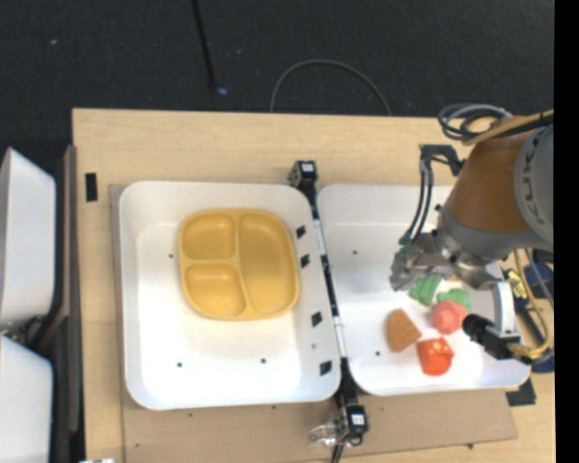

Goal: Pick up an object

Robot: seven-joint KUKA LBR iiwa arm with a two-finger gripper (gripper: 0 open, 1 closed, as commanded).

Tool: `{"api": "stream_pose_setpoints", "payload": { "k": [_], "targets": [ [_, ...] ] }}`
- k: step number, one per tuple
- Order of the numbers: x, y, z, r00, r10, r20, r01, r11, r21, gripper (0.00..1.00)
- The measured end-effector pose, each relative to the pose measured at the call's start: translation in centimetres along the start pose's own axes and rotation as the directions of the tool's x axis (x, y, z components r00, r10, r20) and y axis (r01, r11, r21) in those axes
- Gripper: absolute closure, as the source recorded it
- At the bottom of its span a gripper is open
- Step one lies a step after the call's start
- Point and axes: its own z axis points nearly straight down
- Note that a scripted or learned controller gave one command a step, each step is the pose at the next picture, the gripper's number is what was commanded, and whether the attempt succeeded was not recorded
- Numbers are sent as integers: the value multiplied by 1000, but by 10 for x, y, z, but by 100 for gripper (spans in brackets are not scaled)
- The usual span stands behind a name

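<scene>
Camera view: 4 small objects clustered in the right bin (367, 220), lower right part. Green piece (428, 288) sits right under the gripper (412, 276), partly covered by it. Pink piece (451, 314) just beside it, red piece (436, 355) nearer the front wall, brown piece (401, 330) to their left. Can't tell whether the gripper is spread or pinching anything. Left bin (145, 355) holds a yellow 3-compartment tray (239, 262).
</scene>
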Motion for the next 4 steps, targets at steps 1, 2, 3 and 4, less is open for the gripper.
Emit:
{"api": "stream_pose_setpoints", "payload": {
  "k": [1,2,3,4],
  "targets": [
    [-1,2,-54,1000,-12,0,12,1000,-1,100],
    [52,32,-63,1000,-16,-3,16,1000,2,100],
    [110,50,-62,1000,-16,-3,16,1000,3,100],
    [160,71,-77,1000,-16,-3,16,1000,2,100]
  ]
}}
